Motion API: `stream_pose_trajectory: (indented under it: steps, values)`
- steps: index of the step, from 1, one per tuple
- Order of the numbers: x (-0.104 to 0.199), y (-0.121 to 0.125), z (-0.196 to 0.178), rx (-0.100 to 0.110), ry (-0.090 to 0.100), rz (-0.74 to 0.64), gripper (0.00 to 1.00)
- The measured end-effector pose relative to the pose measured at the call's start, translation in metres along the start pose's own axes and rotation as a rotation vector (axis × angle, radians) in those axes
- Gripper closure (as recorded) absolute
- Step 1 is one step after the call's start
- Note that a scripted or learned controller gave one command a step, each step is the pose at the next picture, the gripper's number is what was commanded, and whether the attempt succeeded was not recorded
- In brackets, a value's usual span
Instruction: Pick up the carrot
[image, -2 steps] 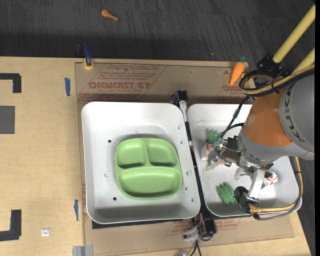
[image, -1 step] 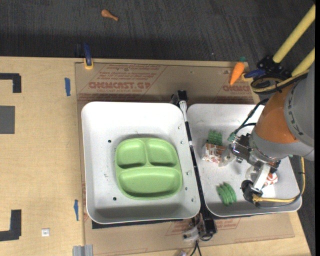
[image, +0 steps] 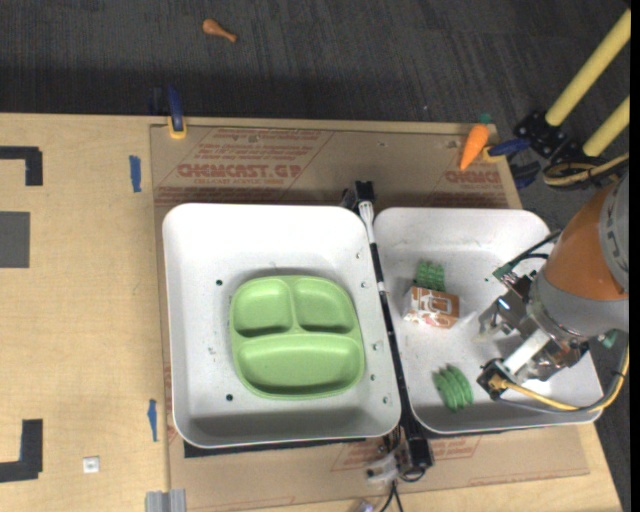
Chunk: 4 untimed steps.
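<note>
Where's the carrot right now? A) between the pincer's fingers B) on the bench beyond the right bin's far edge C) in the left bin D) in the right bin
B: the carrot lies on the bench past the right bin's far rim.

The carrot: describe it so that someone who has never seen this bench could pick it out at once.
Start at the right white bin and look past its far edge, onto the cardboard sheet under the bins. Near that sheet's far right corner lies the carrot, outside both bins. It is small, orange and tapered with a green top, unlike the green toys and the boxed item inside the bin.
</note>
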<state>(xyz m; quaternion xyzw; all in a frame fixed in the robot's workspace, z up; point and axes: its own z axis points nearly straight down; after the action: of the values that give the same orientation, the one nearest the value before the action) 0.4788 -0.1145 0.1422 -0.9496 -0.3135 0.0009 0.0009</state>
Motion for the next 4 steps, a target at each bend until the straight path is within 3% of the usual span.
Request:
stream_pose_trajectory:
  steps: [1, 2, 3, 4]
  values:
    - [-0.026, 0.036, 0.052, 0.002, 0.001, -0.214, 0.00]
    - [0.003, -0.003, 0.040, 0.000, 0.001, 0.146, 0.00]
    - [-0.017, 0.023, 0.014, -0.003, 0.000, -0.304, 0.00]
    - [-0.016, 0.024, 0.004, -0.004, 0.001, -0.303, 1.00]
